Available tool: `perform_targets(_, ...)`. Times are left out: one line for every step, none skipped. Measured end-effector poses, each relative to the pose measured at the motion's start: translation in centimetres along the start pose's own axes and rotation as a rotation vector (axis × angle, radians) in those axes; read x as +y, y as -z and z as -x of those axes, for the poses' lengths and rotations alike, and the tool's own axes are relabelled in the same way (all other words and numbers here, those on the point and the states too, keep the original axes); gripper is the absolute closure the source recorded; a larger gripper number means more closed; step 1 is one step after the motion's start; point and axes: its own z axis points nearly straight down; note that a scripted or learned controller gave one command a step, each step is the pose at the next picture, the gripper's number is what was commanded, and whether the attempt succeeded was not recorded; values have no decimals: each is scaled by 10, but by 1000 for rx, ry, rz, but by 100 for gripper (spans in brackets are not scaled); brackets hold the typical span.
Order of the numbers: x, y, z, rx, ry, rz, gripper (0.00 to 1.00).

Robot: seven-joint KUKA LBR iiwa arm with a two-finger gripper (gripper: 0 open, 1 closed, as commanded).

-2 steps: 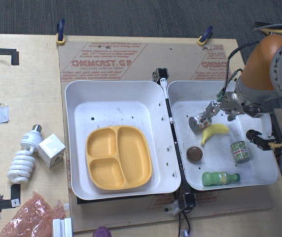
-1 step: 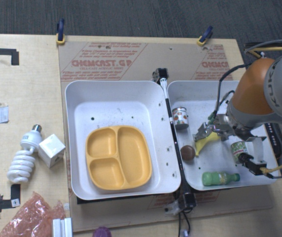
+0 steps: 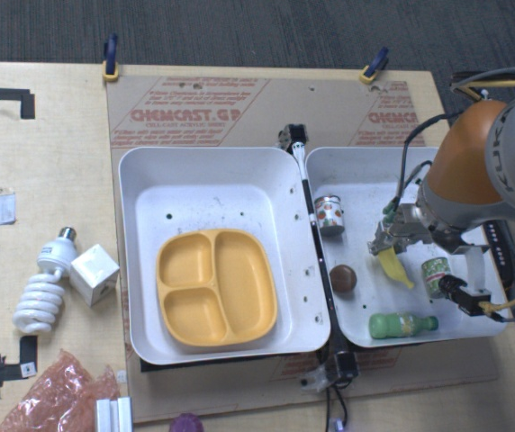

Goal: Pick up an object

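On the bench's left lay a bulb point(image 3: 43, 286) and a small white cube point(image 3: 94, 274), both outside the bins and no part of the job. The left bin point(image 3: 140, 178) held a yellow tray point(image 3: 217, 286) with three compartments, lying flat and untouched.

The right bin point(image 3: 365, 165) carried the candidates. A small can point(image 3: 329, 215) stood near its left wall; below it sat a brown ball point(image 3: 343, 279); a green bottle point(image 3: 402, 325) lay on its side along the near wall. A banana point(image 3: 394, 267) lay at a slant in the middle, and a little green cup point(image 3: 435, 274) stood just right of it.

The gripper point(image 3: 391, 238) was low over the banana's upper end, seemingly at or touching it. Whether the fingers were spread or pressed together could not be told; the wrist hid them, and nothing showed clearly between them.

By my reading, the step in hand was the reach-and-grasp on the banana, with no lift yet. The next move would call for the fingers to close across the banana's narrow width, then a straight rise, keeping clear of the cup close by
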Motion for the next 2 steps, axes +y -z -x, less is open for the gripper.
perform_targets(-57, 89, -49, 1, 3, -4, 100)
perform_targets(-73, 89, -44, 1, 2, -3, 100)
